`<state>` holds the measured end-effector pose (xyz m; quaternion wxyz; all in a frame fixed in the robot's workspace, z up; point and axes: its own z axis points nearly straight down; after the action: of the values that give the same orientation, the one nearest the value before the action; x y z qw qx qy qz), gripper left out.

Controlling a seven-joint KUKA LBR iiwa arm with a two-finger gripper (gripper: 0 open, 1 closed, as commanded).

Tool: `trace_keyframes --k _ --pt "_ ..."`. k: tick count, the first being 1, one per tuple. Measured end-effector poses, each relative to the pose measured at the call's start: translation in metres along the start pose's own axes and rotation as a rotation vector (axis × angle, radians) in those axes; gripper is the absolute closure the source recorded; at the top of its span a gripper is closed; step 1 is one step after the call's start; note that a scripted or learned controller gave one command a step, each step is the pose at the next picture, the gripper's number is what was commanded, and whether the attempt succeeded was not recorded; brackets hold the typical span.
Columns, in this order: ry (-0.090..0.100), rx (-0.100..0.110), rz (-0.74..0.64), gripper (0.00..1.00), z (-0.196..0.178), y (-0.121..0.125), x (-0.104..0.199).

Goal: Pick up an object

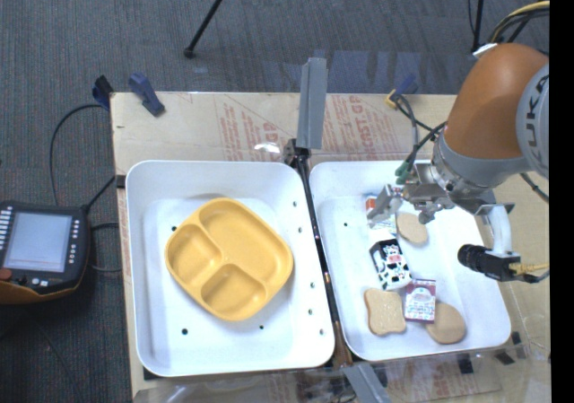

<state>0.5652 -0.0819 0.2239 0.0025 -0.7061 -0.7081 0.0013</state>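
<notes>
The arm (498, 109) reaches in from the right and its hand (405, 204) hangs low over the far part of the right bin (345, 179), above a small red and white item (373, 205) and beside a round tan biscuit-like piece (413, 230). Whether the hand is spread or pressed together cannot be told from this slanted view, and nothing can be seen between its tips, so no object counts as picked up yet.

The possible targets all lie in the right bin. Just nearer than the hand is a small black and white carton with a cow print (389, 265). Nearer again, along the near edge, lie a slice of toy toast (384, 311), a small pink box (420, 300) and another tan round piece (447, 325), the last three close together and partly touching. The left bin (143, 204) holds a yellow divided plate (229, 258), well apart from the hand.

The step in hand looks like the approach and descent onto a target at the far side of the right bin, most likely the red and white item or the biscuit beside it. The next move calls for settling on one object, centring the hand over it, lowering until the tips straddle it, then closing and lifting. The flat pieces will likely be hard to pinch; the carton offers taller sides.
</notes>
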Motion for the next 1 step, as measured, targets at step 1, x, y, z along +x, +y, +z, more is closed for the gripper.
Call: trace_keyframes --k 1 --pt "0.0 -0.001 0.03 0.0 0.1378 0.0109 -0.0316"
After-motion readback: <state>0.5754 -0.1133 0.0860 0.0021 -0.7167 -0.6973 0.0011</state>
